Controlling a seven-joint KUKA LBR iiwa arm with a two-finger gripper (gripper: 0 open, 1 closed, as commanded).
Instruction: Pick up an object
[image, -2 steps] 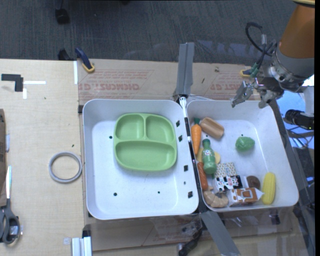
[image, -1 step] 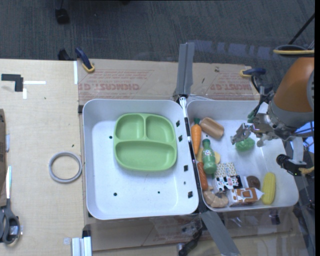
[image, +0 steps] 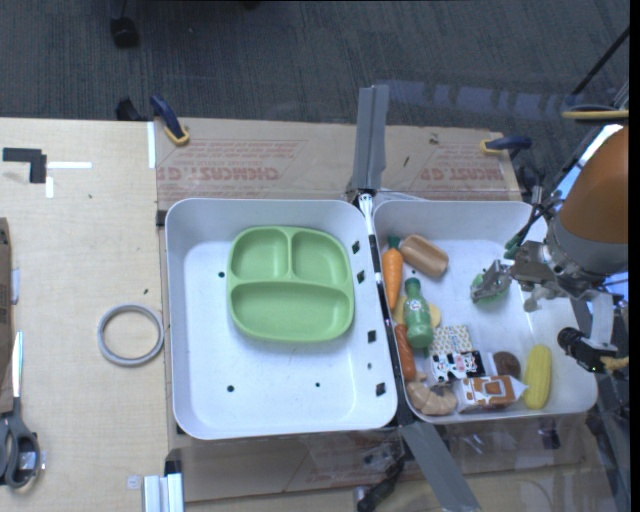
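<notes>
White right bin (image: 470, 215) with bare floor along its far and right sides, gripper (image: 492, 285) hovering there, finger state unclear, toy food crowded at left wall and near edge, corn (image: 538, 376) by right corner, cardboard (image: 300, 160) print unreadable, green 3-section plate (image: 291, 283) centred in left bin (image: 200, 330).

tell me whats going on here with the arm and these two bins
A robot arm reaches in from the right, its gripper hanging over the right bin. That bin holds toy food along its left and near sides: a carrot, a bread roll, a green bottle and a corn cob. The left bin holds a green divided plate. Nothing is visibly gripped.
</notes>
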